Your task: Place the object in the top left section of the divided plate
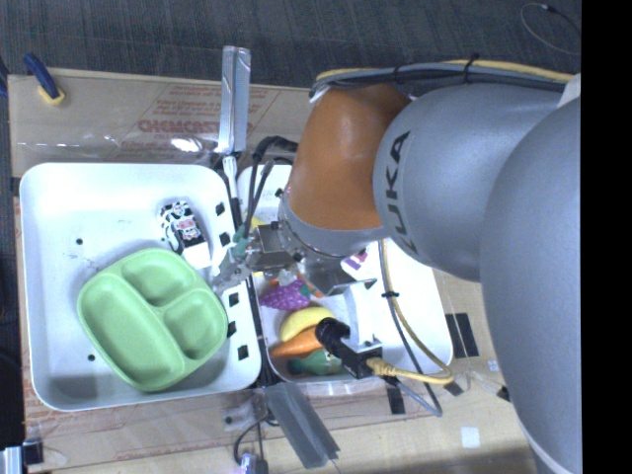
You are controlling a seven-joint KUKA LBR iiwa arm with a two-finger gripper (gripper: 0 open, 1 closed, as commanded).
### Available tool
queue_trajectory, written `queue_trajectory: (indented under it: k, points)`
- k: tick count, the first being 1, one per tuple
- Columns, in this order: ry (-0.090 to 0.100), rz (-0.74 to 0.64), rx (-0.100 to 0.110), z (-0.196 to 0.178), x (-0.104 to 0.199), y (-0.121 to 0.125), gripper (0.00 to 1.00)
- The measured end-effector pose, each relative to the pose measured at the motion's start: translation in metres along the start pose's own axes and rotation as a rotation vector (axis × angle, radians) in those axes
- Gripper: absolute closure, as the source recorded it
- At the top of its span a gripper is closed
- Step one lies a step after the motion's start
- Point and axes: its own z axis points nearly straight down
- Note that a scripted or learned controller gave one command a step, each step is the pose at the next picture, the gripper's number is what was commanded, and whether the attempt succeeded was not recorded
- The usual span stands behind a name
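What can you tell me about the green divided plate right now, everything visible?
The green divided plate looks like matte light-green plastic, rounded, with raised ridges splitting it into three sections: one long, two smaller. It lies flat, turned at an angle, in the left white bin. Nothing sits in its sections. A small black-and-white toy lies just beyond its upper rim; whether they touch is unclear.

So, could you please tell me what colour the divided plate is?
Light green: the three-section plastic divided plate, clearest in the camera view.

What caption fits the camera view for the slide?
KUKA arm reaches over right bin of toy food; green divided plate and small black-and-white toy sit in left bin.
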Motion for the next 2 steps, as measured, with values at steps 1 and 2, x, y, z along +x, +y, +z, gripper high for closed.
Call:
queue_trajectory:
  k: [1,2]
  points:
    - [-0.002,-0.006,0.007,-0.0072,0.0000,0.0006,1.00]
    - [-0.002,-0.006,0.007,-0.0072,0.0001,0.0006,0.00]
